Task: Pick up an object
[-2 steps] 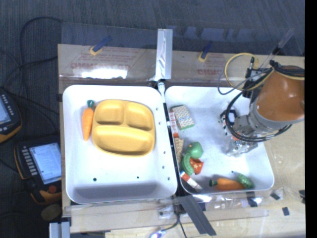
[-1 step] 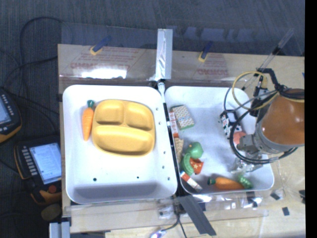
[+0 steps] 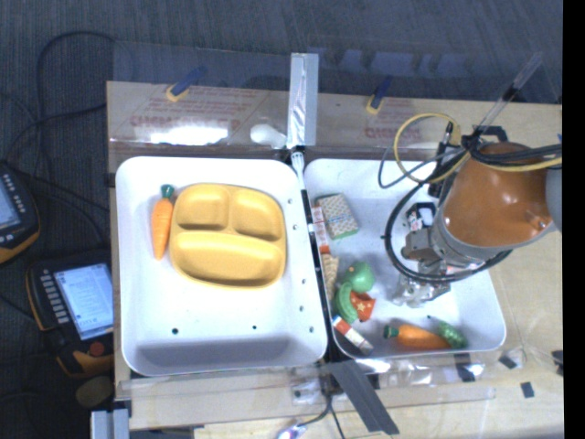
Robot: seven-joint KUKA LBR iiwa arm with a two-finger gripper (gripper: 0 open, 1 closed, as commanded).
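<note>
Right bin [image 3: 475,323], counter's right half: pincer [image 3: 419,291] lowered toward the floor near the front edge, apparently placed for a pick; whether it is open or closed cannot be told. Carrot [image 3: 419,337] lies just in front of it, beside the front wall, the likeliest target. Green-and-red toys [image 3: 355,291] and small box [image 3: 336,215] along the left wall. Left bin [image 3: 137,337]: yellow divided tray [image 3: 228,234], second carrot [image 3: 162,225] beside its left edge.
</note>
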